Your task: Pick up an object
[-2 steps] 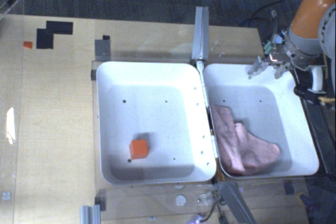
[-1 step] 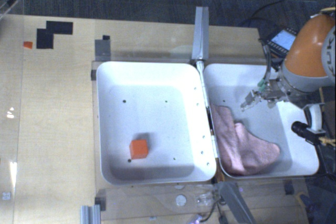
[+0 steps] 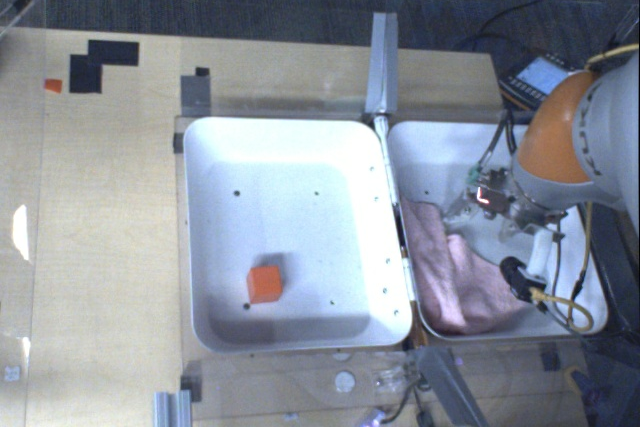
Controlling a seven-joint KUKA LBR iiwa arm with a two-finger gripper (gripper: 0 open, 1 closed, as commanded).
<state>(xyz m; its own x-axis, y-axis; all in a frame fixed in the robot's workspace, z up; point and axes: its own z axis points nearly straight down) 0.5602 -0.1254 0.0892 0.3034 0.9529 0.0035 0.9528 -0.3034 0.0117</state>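
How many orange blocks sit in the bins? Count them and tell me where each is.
1. The orange block lies in the left bin, near its front-left area. The pink cloth in the right bin could be hiding something beneath it.

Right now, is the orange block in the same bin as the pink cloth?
No, the orange block sits in the left bin; the pink cloth lies in the right bin.

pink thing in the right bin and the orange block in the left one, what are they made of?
Crumpled pink cloth: looks like soft fabric, matte; it lies in folds and slumps against the bin wall. Small orange cube: looks rigid, with flat faces, sharp edges and an even matte colour. Foam, wood or plastic; the view can't tell which.
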